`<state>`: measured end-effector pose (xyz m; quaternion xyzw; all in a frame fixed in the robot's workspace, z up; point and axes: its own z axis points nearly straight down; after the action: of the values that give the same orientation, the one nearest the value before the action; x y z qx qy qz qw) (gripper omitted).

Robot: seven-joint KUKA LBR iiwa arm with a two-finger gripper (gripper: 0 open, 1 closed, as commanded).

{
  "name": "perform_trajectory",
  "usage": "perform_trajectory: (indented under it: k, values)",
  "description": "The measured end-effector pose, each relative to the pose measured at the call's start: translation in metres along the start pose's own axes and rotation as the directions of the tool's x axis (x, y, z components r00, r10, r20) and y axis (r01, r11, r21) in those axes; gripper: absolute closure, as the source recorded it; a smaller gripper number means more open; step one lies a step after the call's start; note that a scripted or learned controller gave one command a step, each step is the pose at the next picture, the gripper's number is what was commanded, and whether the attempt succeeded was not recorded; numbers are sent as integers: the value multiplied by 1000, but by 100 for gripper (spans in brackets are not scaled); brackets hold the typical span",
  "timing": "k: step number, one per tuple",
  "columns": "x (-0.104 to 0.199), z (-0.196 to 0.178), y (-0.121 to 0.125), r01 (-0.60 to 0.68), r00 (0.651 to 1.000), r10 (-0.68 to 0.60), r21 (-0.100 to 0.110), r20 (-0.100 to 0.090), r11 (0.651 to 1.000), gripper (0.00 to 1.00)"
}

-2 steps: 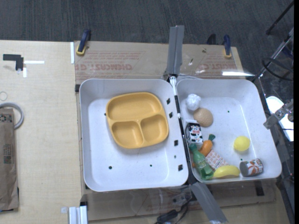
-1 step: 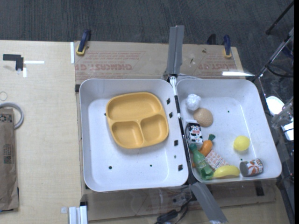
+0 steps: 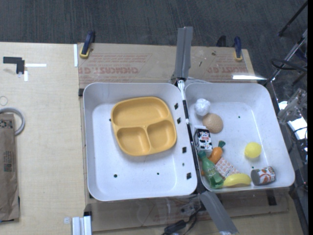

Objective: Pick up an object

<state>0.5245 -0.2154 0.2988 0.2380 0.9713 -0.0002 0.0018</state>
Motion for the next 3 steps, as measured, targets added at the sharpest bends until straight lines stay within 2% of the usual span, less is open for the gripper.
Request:
perform_trajectory:
  k: [1, 2, 3]
  values:
    - [-21, -2, 8, 165, 986, -165, 0, 1, 986, 100]
    - [-43, -28, 34, 333, 943, -333, 0, 3, 943, 100]
    - [-66, 3, 28, 482, 876, -482, -1, 1, 876, 100]
